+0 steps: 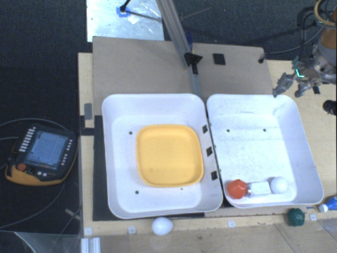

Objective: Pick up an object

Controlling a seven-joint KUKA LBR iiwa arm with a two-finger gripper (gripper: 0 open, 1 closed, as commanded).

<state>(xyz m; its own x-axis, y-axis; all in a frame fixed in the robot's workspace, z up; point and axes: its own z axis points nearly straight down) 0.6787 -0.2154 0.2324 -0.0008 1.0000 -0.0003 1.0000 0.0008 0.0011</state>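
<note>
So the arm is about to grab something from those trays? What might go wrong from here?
The gripper hangs by the right bin's far corner, open, while the red ball, white block and white ball huddle against the near wall. Packed so tightly, the fingers might nudge one aside or close on nothing. Being round, the balls may roll away. The yellow plate in the left bin lies flat, probably hard to pinch.

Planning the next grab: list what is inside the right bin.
Inside the right bin, along its near edge: an orange ball, a small white block and a white ball, in a row. Whatever lies beneath them is hidden. The gripper hovers at the bin's far corner.
</note>
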